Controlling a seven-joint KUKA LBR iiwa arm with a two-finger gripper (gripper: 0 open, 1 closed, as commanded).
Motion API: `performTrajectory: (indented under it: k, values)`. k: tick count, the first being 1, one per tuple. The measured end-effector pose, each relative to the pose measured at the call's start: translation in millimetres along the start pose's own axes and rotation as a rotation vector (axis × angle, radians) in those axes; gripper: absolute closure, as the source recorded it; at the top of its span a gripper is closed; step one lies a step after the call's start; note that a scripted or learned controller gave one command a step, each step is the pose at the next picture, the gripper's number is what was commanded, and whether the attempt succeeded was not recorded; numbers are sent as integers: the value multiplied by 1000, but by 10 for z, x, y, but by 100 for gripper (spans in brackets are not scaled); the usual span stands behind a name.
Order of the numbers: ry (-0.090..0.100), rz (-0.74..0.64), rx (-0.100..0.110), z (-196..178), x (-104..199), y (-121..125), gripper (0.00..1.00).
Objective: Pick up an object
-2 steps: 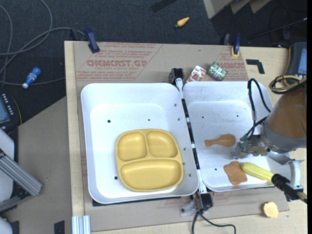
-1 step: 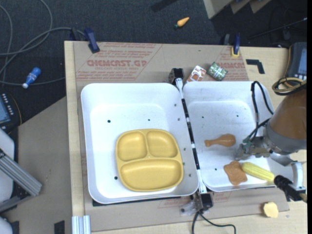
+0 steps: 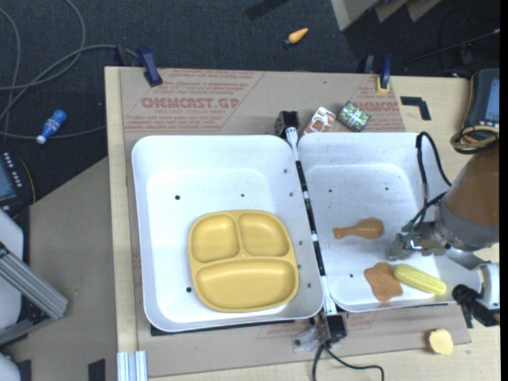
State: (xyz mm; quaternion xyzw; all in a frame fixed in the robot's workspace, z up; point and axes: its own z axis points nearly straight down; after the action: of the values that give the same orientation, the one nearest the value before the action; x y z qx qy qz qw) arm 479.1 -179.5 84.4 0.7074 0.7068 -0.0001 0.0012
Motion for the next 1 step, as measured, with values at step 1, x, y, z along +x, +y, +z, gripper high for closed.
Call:
performTrajectory:
  k: [1]
  values:
    - [-1,-7,-13,-1318,371,36,100]
